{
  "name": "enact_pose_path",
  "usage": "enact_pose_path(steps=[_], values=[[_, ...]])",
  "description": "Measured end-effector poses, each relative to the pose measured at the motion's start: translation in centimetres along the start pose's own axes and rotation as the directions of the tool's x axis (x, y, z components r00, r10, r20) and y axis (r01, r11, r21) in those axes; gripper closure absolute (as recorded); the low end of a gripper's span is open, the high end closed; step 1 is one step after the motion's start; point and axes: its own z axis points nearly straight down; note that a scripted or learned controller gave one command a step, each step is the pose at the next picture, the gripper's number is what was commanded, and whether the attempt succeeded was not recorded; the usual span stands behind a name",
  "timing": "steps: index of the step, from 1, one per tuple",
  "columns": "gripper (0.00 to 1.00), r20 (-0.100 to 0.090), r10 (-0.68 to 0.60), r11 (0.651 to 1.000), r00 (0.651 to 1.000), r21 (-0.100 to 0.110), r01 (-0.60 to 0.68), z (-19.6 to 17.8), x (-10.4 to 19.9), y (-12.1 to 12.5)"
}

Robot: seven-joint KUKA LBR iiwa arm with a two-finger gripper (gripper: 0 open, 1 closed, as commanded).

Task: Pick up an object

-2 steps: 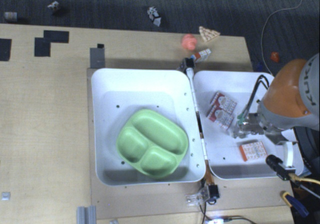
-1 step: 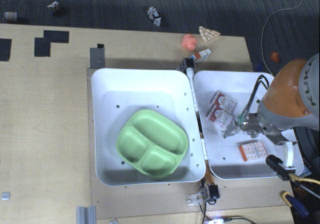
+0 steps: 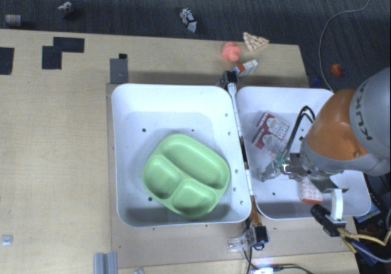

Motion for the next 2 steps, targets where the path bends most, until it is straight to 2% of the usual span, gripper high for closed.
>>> enact_pose_path(steps=[1,2], values=[[1.00,0.000,-0.002,1.000,1.000,-0.007,0.002,-1.1,0.1,0.3],[1.00,-0.004,-0.003,1.000,1.000,0.008,0.003,-5.4,-4.5,10.6]])
